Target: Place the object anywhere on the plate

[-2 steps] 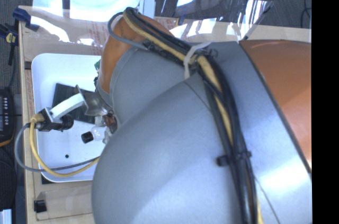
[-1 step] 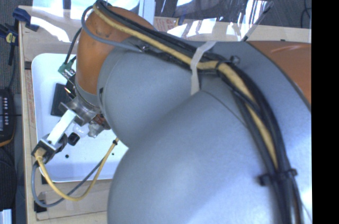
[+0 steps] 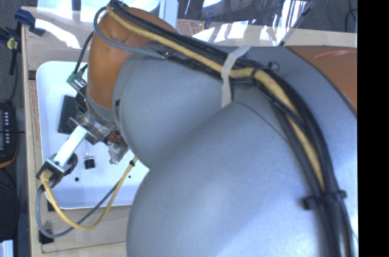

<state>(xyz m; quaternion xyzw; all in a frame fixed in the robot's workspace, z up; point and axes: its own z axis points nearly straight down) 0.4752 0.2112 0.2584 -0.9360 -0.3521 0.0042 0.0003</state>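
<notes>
gripper (image 3: 113, 149) low in left bin (image 3: 48, 82); grip state: cannot tell | object, plate hidden behind arm (image 3: 243, 146) | handling unjudgeable

No text, label, brand or number is showing clearly enough to be read. A pale sheet (image 3: 193, 25) with faint reddish marks is lying at the far edge of the table (image 3: 115, 231), up and to the right of the pincer (image 3: 112, 149), but its print is blurring out.
</notes>
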